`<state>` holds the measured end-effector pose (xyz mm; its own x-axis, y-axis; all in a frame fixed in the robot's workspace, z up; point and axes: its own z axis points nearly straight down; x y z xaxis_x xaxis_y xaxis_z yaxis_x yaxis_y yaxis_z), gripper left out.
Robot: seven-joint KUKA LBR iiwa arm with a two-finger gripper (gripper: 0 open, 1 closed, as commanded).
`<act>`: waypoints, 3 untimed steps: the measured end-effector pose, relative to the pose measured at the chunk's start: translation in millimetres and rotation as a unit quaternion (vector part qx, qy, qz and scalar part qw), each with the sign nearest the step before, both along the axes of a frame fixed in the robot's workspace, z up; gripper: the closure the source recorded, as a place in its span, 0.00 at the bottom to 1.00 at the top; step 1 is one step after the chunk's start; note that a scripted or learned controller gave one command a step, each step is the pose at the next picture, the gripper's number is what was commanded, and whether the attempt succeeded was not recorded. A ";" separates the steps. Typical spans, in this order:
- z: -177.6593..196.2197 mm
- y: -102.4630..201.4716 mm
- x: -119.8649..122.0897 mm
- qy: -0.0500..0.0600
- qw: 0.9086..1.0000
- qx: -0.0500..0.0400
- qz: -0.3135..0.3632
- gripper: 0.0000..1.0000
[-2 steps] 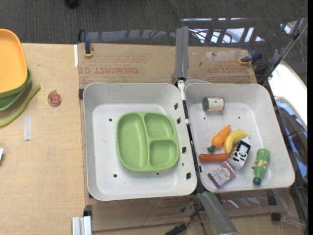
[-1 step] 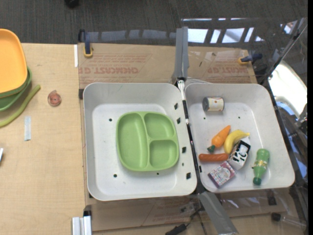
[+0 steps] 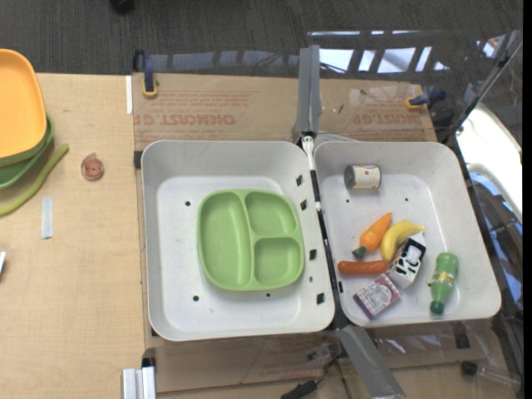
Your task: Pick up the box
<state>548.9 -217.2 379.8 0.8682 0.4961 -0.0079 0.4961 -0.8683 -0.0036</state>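
In the right bin (image 3: 465,223), near its front edge, a small pink and purple box (image 3: 377,296) lies flat and a little askew. Just above and to its right rests a white carton with black markings (image 3: 409,260), touching a banana (image 3: 399,238). A red sausage-like piece (image 3: 362,267) lies right behind the pink box.
The right bin also holds a carrot (image 3: 376,233), a green bottle (image 3: 443,283) at the front right and a small can (image 3: 362,177) on its side at the back. A green divided plate (image 3: 251,239) sits in the left bin (image 3: 166,223). Stacked orange and green plates (image 3: 17,131) lie on the bench at far left.
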 end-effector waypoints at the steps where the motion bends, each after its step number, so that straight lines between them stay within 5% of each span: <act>1: 58.1 -5.0 -29.1 0.000 0.988 -0.002 -0.156 1.00; 2: -27.1 -5.3 -61.0 0.001 0.999 0.000 -0.049 1.00; 3: 58.1 -4.9 -12.1 0.000 0.997 -0.001 -0.078 1.00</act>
